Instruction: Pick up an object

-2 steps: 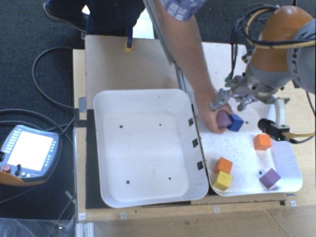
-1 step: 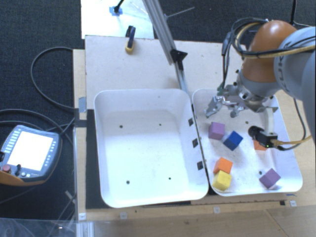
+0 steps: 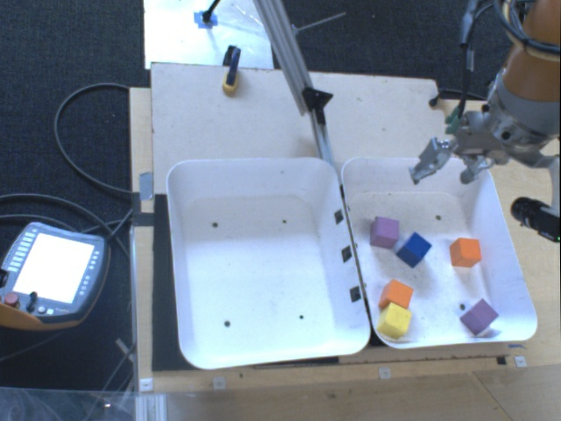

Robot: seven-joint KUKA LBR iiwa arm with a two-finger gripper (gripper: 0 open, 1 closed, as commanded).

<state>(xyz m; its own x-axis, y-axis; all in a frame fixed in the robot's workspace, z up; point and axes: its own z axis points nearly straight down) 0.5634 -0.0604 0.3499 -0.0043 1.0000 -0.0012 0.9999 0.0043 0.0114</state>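
1. My pincer (image 3: 450,165) hangs spread above the right bin (image 3: 517,261), near its rim at 12 o'clock, and pinches nothing.
2. In this bin lie six cubes: purple cube (image 3: 384,231) and blue cube (image 3: 414,249) touching near the centre, orange cube (image 3: 465,253) at 3 o'clock.
3. Second orange cube (image 3: 396,293) touches yellow cube (image 3: 394,321) at 7 o'clock; another purple cube (image 3: 479,317) at 5 o'clock.

Bench (image 3: 377,103) under two white bins (image 3: 263,261)
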